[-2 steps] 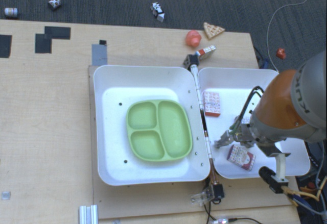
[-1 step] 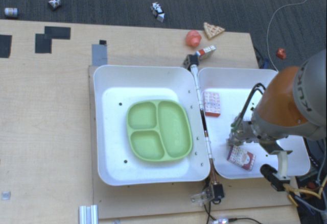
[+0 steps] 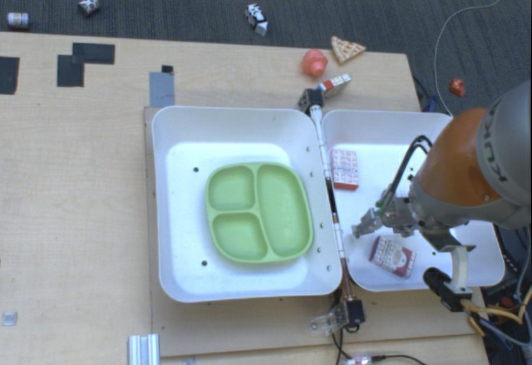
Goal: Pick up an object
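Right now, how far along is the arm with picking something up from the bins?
Nothing looks picked up yet. The small red and white packet lies flat on the floor of the right white bin, and the pink and white box sits further back. The gripper is low in that bin, just beside the packet. Still left: closing on an object and lifting it. The green divided plate sits in the left bin.

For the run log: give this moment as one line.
arm: over right bin | gripper: above bin floor, left of small box | grasp: none seen | other box: untouched | green tray: left bin
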`<action>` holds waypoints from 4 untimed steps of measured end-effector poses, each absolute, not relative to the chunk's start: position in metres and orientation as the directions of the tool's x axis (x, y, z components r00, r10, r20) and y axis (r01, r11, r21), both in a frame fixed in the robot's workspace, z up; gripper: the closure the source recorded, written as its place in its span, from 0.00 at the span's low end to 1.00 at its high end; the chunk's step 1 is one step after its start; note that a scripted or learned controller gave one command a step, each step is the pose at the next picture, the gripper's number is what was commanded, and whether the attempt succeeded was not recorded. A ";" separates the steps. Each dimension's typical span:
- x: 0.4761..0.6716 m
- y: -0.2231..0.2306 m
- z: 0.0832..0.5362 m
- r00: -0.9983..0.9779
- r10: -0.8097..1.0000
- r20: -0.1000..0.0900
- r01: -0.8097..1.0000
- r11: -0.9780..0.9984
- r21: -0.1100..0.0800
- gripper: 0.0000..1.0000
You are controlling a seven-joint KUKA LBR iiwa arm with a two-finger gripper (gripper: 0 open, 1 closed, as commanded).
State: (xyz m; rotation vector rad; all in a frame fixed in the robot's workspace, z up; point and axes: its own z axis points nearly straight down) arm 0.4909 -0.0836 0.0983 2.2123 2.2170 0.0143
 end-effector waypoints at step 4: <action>0.491 -0.085 0.099 -0.003 1.000 -0.001 1.000 0.003 0.013 1.00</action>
